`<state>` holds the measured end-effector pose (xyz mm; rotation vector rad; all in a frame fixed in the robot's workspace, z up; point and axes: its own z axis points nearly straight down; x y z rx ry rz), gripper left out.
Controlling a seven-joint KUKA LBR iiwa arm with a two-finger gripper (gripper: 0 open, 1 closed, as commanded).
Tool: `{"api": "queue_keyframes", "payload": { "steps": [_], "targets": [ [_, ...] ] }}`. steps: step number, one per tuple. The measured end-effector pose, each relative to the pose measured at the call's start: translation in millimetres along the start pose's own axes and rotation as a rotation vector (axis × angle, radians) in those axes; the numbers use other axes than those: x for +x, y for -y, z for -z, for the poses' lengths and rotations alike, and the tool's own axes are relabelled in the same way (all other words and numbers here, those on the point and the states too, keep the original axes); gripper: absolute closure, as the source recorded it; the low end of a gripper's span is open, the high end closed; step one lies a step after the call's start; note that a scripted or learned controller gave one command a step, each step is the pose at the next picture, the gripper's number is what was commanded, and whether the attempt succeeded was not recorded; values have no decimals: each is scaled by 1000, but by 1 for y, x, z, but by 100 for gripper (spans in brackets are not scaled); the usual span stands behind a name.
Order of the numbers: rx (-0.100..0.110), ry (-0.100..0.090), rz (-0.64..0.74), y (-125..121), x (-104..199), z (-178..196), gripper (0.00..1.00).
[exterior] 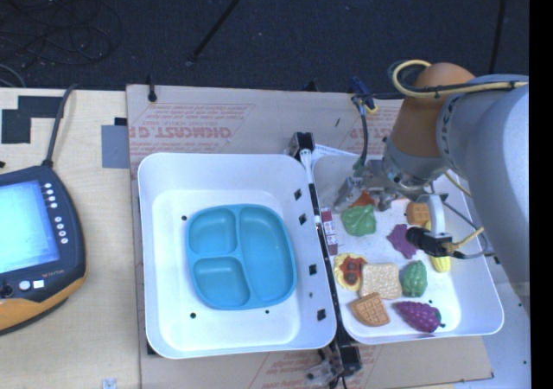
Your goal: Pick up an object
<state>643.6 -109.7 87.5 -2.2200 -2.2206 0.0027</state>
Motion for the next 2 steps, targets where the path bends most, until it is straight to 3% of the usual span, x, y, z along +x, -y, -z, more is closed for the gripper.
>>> {"api": "queue_keyframes", "payload": {
  "steps": [1,2],
  "targets": [
    [1,-1,1,0,10,0,0],
    [-1,1,-1,0,-13,0,0]
  ]
}}
